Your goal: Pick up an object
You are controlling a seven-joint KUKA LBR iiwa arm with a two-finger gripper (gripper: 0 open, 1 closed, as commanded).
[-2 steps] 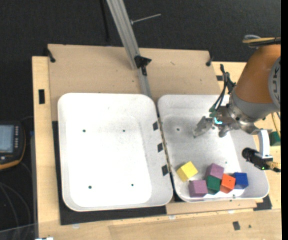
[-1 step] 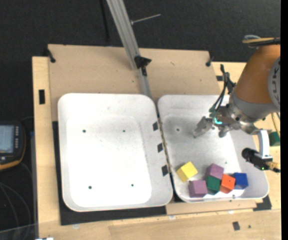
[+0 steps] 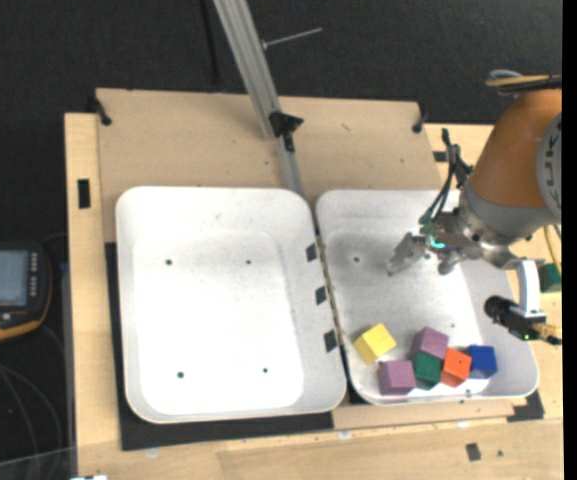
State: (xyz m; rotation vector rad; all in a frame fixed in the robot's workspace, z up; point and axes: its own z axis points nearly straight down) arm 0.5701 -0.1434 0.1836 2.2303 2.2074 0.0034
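Observation:
Several small blocks lie at the near end of the right bin [image 3: 368, 218]: a yellow block [image 3: 375, 343], two purple blocks [image 3: 431, 343] [image 3: 396, 376], a green block [image 3: 427, 367], an orange block [image 3: 457, 365] and a blue block [image 3: 482, 359]. My gripper [image 3: 426, 254] hangs over the middle of the right bin, above and behind the blocks, apart from them. Its fingers [image 3: 404, 255] are spread, with nothing between them.
The left bin [image 3: 218, 298] lies beside the right one. A slanted metal pole [image 3: 253, 63] rises from the back of the bench between the bins. A handheld screen device [image 3: 3, 283] sits off the bench at far left.

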